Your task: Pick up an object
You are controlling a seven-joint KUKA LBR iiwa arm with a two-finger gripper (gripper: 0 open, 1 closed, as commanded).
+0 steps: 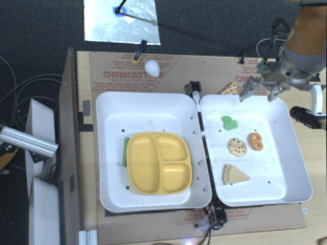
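Four small items lie in the right bin point(294, 162): a green piece point(229, 122), a round speckled cookie point(237, 146), an orange pretzel-like piece point(255, 141) and a tan wedge point(234, 175). My gripper point(260, 92) hangs over the far rim of that bin, above and behind the items. Its two fingers stand apart, open, with nothing between them.
The left bin point(110, 137) holds a yellow divided tray point(158, 162) with a green strip point(124, 151) at its left side. A white egg-shaped object point(152, 68) and a yellow-and-black tool point(138, 52) lie on the cardboard behind the bins. A tan piece point(230, 89) rests behind the right bin.
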